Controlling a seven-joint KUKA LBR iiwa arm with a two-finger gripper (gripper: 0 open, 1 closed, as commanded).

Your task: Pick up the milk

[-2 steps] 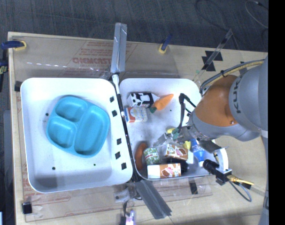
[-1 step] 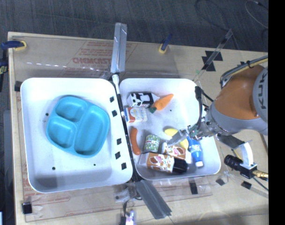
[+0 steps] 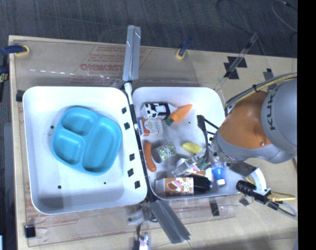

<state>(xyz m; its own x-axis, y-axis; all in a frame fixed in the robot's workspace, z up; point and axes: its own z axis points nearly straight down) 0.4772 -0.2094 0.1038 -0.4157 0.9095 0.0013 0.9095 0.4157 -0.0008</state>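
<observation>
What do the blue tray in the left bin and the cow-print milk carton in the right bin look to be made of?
The blue tray looks like moulded plastic: uniform colour, rounded compartments, a soft sheen. The milk carton looks like printed cardboard or a plastic toy replica; its boxy shape and black-and-white print leave that open.

Colours and patterns. Left bin (image 3: 38, 191): plain white, bearing a sky-blue divided tray (image 3: 87, 139). Right bin (image 3: 215, 100): plain white. Milk carton (image 3: 156, 110): white with black cow-hide patches. Carrot (image 3: 179, 113): orange with a green end. Small carton (image 3: 151, 127): white with red and green print. Sausage (image 3: 149, 157): red-orange. Can (image 3: 164, 151): green and silver label. Lemon-shaped piece (image 3: 192, 148): yellow. Bottle (image 3: 185, 185): dark brown, with an orange-and-white label. Small bottle (image 3: 218, 174): blue with a white cap. Arm (image 3: 262, 124): grey, with an orange band. Counter (image 3: 163, 66): pale tan with faint red lettering. Clamps at its edge (image 3: 14, 50): blue and yellow. Floor (image 3: 69, 9): dark blue-grey weave.
</observation>
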